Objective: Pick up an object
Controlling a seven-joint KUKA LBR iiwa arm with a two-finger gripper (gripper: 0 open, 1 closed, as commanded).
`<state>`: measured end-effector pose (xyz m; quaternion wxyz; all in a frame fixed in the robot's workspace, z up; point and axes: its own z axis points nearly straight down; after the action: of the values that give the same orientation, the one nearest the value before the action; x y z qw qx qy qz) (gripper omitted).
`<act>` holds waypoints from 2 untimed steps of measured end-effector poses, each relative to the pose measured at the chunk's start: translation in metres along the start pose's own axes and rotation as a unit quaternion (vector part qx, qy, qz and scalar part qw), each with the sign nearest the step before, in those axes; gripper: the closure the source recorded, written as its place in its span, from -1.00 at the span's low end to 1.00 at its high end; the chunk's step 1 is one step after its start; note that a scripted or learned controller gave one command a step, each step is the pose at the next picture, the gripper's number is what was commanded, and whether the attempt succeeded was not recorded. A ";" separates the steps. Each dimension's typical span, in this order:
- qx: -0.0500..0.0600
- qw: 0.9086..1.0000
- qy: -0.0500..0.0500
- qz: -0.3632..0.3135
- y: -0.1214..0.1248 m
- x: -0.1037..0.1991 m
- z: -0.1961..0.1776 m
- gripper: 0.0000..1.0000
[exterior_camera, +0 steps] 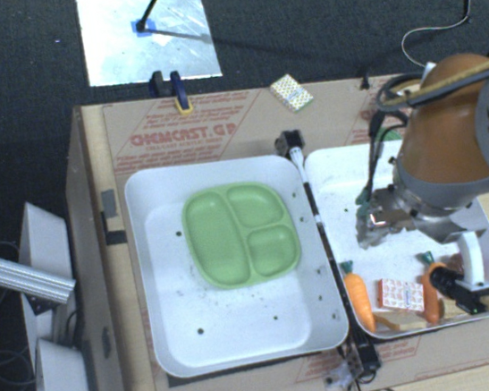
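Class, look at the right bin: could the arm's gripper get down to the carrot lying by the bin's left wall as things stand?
Probably yes. The carrot lies uncovered, with bare bin floor between it and the gripper just above it in the view; the bin wall alongside could crowd the approach.

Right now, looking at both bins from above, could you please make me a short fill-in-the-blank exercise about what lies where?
1. The green divided plate lies in the ____ bin of the camera view.
2. The plate has ____ compartments.
3. The carrot lies in the right bin, next to the ____ between the two bins.
4. The gripper hangs over the ____ bin.

Missing words: left; three; divider; right
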<state>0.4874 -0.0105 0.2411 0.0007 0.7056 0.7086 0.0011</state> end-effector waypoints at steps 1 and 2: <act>0.001 1.000 0.000 0.000 0.076 0.033 0.026 1.00; 0.000 1.000 -0.001 0.001 0.012 -0.007 -0.014 1.00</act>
<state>0.4989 -0.0177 0.2553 0.0011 0.7064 0.7078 0.0007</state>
